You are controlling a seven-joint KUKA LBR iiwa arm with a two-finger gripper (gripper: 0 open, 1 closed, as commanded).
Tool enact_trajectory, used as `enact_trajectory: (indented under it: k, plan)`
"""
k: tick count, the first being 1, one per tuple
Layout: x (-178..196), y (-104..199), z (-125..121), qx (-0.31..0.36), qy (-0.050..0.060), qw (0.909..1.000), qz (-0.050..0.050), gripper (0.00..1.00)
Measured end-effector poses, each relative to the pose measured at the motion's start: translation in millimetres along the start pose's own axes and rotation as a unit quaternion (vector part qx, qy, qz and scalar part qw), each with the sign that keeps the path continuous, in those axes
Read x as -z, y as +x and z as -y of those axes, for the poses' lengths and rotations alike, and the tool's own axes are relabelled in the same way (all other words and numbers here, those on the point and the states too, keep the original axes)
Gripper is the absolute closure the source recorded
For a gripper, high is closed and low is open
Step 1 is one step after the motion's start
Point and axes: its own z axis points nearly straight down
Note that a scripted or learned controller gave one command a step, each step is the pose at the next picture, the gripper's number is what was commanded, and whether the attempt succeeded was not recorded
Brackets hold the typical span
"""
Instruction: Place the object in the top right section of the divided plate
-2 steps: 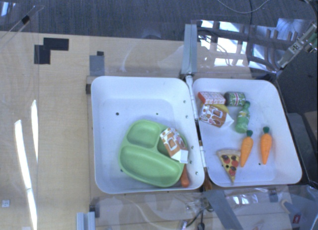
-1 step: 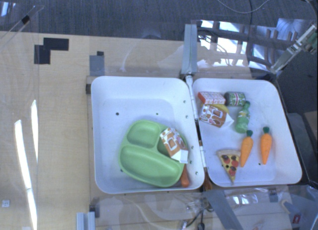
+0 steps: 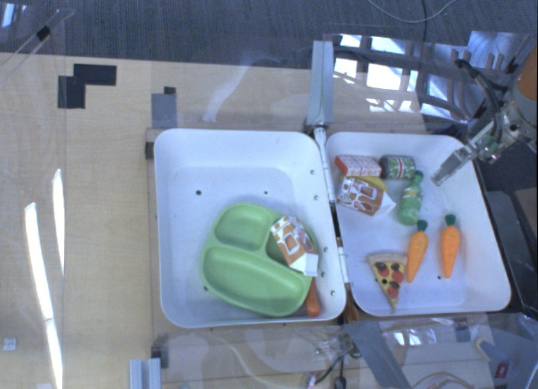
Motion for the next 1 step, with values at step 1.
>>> enact_trajectory:
  k: [1]
  plan:
    - [-75.6,-46.0,-37.4,0.055,-0.001,0.9985,0.001,0.0]
